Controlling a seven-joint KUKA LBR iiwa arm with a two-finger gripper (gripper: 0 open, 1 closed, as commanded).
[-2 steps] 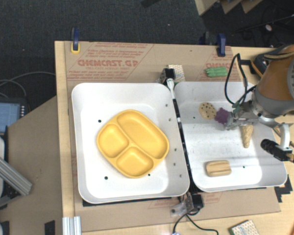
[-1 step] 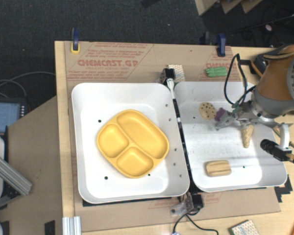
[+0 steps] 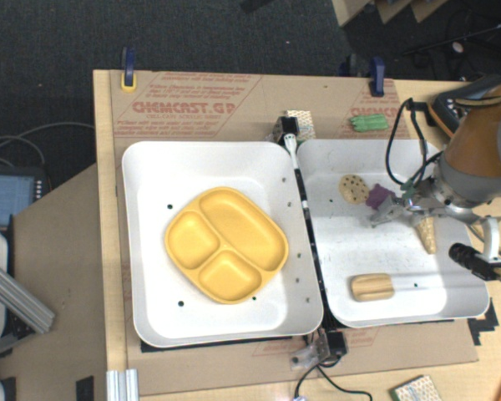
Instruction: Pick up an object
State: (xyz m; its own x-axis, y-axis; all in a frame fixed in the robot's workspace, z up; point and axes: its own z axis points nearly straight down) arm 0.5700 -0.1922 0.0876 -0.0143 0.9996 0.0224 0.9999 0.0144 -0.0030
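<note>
The gripper (image 3: 386, 213) sits low in the right bin (image 3: 401, 303), its fingers apparently parted beside a purple object (image 3: 377, 195); nothing visibly held. A cookie (image 3: 351, 188), cone (image 3: 426, 232) and bread roll (image 3: 371, 286) lie nearby. Advice: centre over the purple piece, close squarely, then lift straight.

We saw that the arm (image 3: 476, 153) was a rounded grey body with a broad orange band above the wrist. A thin black cable (image 3: 394, 144) looped along its side down to the wrist. The gripper (image 3: 391, 211) at its end was dull grey metal, with a black fitting (image 3: 476, 261) beside it.
</note>
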